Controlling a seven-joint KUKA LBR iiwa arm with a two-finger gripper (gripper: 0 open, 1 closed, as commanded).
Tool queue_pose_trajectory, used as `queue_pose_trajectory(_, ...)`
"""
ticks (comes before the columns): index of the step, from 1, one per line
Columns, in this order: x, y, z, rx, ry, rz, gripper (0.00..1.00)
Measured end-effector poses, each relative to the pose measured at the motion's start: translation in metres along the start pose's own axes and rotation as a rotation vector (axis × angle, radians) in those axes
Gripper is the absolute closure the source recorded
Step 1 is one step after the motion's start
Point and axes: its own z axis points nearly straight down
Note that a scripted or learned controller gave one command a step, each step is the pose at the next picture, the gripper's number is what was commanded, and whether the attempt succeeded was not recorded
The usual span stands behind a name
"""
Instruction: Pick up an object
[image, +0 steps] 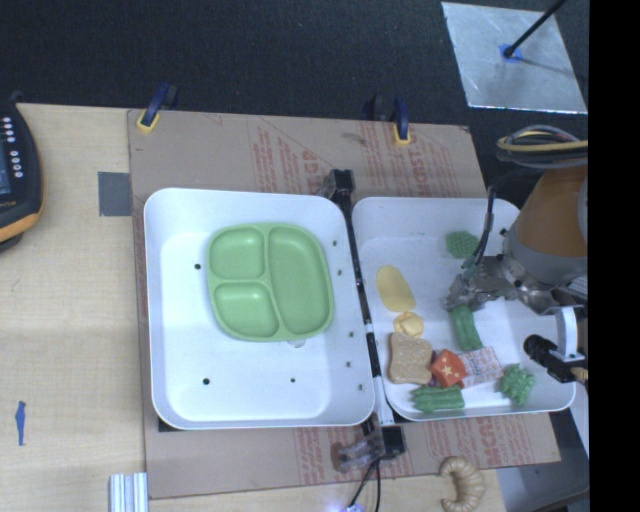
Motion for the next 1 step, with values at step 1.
queue_pose_trajectory(1,0.0617,0.0349,-0.0496,-0.008,0.001,-0.002,1.00)
